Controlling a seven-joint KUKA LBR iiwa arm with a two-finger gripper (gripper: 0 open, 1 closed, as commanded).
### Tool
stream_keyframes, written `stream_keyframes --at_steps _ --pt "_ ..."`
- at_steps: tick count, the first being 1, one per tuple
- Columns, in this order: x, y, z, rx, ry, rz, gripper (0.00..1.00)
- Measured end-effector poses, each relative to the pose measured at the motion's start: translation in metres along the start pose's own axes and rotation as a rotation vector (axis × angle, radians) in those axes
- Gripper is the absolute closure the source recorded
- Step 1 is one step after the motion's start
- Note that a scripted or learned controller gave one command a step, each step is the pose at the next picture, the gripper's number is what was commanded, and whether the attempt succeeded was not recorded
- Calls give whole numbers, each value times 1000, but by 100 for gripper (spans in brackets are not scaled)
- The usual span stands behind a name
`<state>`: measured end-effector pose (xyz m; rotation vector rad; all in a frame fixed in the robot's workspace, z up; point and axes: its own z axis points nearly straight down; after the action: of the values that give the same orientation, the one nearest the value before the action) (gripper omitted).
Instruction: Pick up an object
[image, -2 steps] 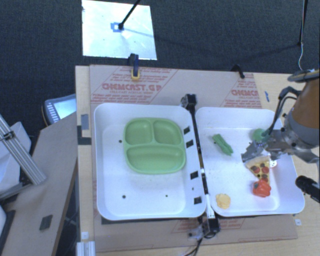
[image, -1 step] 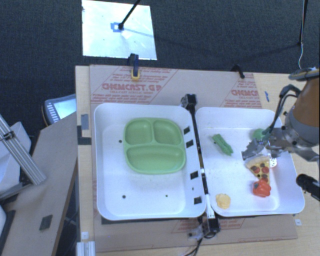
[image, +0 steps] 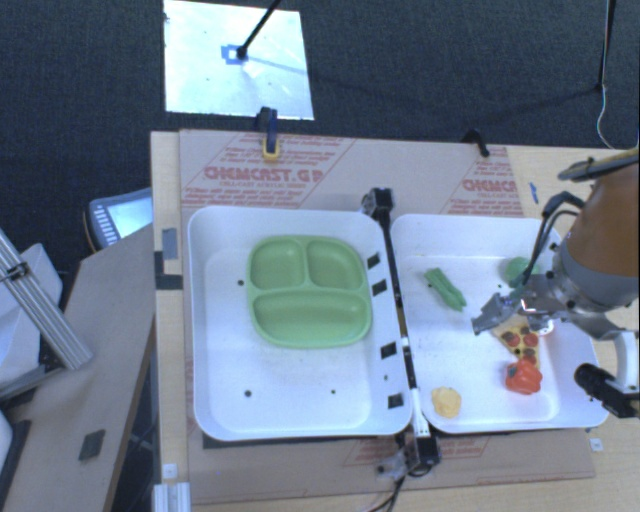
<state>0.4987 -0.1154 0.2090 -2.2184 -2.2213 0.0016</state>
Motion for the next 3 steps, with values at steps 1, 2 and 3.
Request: stream_keyframes --at_steps 1,2,3 --pt "-2 6 61 2 0 0 0" --pt "-3 -5 111 2 1 1 0" --pt "-3 -3 97 -5 -1 -1 100"
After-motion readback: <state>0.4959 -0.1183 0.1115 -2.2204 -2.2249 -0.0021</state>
